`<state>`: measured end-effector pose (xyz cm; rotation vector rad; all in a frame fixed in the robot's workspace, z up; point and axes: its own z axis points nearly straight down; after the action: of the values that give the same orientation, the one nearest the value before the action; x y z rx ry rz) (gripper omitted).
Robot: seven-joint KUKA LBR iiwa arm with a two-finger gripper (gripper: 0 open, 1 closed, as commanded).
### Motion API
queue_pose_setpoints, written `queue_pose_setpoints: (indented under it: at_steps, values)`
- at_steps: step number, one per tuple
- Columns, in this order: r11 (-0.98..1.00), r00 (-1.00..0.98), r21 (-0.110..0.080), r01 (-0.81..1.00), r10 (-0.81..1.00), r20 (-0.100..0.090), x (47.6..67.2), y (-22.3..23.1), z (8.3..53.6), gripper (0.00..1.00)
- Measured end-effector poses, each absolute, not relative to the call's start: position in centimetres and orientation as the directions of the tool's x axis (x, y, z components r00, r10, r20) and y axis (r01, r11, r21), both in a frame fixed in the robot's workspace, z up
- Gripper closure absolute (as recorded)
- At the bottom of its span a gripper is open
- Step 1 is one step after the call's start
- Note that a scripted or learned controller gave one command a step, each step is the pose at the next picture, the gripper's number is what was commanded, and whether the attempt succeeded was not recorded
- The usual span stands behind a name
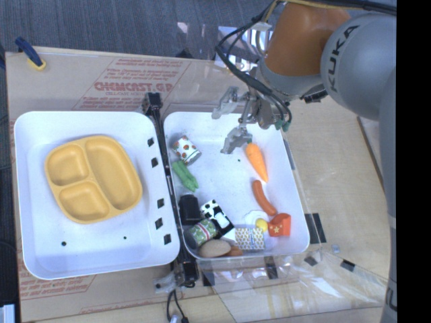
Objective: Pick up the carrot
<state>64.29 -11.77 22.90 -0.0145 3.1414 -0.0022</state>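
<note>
- The carrot (256,161) lies flat in the right bin (222,123), in its upper right part, close to the right wall but apart from it.
- Its long axis runs from upper left to lower right (only a slight slant off the bin's right wall): the broad end points toward the far rim, the narrow tip toward the near rim.
- The pincer (239,125) hangs over the right bin's far part, just up and left of the carrot's broad end; its fingers stand apart, one grey finger (235,140) reaching down beside the carrot's top, and nothing lies between them.
- Just below the carrot's tip lies a sausage (264,198), on much the same slant, near the right wall.
- Left of the carrot the bin floor is bare white as far as a small can (185,149) and a green pod (184,175) by the left wall.
- The near edge of the right bin is crowded: a cow-patterned toy (217,214), a red block (279,225) and other small things packed together.
- The left bin (81,258) bears a yellow divided plate (91,178).
- Both bins sit on the tabletop (330,180).
</note>
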Motion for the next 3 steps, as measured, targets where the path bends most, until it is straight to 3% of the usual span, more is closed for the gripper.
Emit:
queue_pose_setpoints:
  at_steps: [1,2,3]
  values:
    - [0.984,-0.984,0.002,-0.176,-0.176,0.005,61.5,-13.7,12.9,0.0]
    - [0.913,-0.913,0.0,-0.407,-0.407,0.002,61.1,-18.5,9.2,0.0]
    - [0.912,-0.912,0.0,-0.41,-0.41,-0.003,61.3,-18.3,10.4,1.0]
